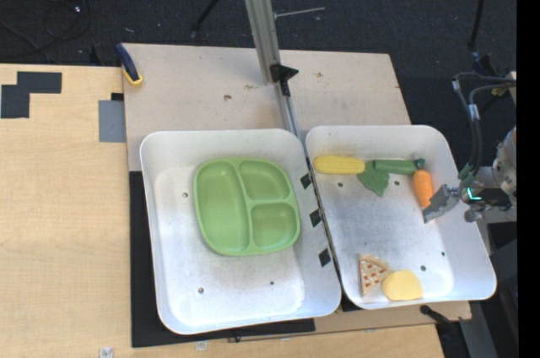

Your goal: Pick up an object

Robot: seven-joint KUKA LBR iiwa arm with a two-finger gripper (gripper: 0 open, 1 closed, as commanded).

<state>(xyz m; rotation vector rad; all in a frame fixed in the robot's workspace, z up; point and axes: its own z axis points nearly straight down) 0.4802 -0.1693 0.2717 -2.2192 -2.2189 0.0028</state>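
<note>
Nothing is picked up yet, as far as the view shows. The gripper (pixel 445 201) sits at the right edge of the right bin (pixel 396 263), low over the rim and just beside the carrot (pixel 423 187). Its grey fingers point in toward the bin, but I cannot tell how far the jaws stand apart, and nothing shows between them. So the whole grasp and lift are still to come.

The candidates all lie in the right bin. The carrot is nearest, close to the right wall, its green top (pixel 390 170) stretching left toward the corn (pixel 338 165), which lies along the upper edge. At the bottom of the bin a pizza slice (pixel 370 273) lies touching a yellow lemon-like piece (pixel 402 286). My guess is that the carrot is the target, given how near the gripper is.

The left bin (pixel 169 263) bears a green divided plate (pixel 247 206), well apart from the arm. Behind the bins a metal post (pixel 260 18) rises from the surface (pixel 202 86), clear of the arm's reach from the right.

The likely trouble is the bin wall: the carrot lies close against it, leaving little room for a finger on that side. The pizza slice and yellow piece touch each other, so grasping one may push the other.
</note>
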